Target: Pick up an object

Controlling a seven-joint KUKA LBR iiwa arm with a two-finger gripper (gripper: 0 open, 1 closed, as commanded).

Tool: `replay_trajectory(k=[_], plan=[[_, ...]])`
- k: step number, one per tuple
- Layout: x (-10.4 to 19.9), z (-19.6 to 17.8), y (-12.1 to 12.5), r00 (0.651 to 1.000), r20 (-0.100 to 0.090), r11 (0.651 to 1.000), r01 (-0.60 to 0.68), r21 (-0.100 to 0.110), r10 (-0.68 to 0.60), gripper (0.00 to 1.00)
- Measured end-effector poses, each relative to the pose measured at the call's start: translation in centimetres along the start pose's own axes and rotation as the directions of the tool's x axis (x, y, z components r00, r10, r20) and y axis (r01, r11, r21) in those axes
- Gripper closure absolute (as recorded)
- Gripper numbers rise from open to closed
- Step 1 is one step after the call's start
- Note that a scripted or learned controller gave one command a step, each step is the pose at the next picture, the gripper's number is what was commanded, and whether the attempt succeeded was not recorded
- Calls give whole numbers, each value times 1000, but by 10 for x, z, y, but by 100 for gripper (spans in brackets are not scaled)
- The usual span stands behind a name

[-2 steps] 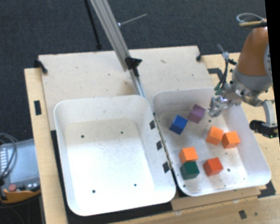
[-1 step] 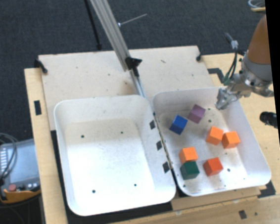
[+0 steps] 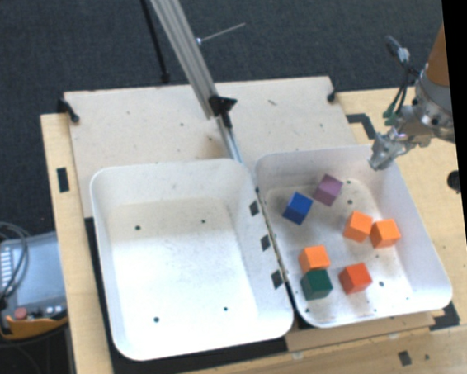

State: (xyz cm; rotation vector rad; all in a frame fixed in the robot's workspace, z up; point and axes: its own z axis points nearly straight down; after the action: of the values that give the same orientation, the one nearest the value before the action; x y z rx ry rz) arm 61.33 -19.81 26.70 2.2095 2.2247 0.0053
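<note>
The hand (image 3: 382, 156) is hovering over the far right corner of the right bin (image 3: 426, 241), carrying nothing; whether it is spread or pressed together cannot be told at this size. The blocks are lying below and to the left of it in the picture, toward the bin's middle. Nearest are sitting the purple cube (image 3: 328, 189) and, farther down, the orange cube (image 3: 358, 227) touching a second orange block (image 3: 385, 232). The blue cube (image 3: 298, 208) is lying farther left. The purple cube, standing apart, is probably offering the cleanest reach.
</note>
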Motion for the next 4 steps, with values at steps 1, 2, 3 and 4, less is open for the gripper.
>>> replay_trajectory(k=[1,2,3,4], plan=[[41,7,-9,1000,-1,1000,-3,6,3,100],[89,-1,-23,1000,-3,1000,0,6,0,100],[129,0,-35,1000,-3,1000,0,7,0,100],[181,-5,-53,1000,-5,1000,1,8,-1,100]])
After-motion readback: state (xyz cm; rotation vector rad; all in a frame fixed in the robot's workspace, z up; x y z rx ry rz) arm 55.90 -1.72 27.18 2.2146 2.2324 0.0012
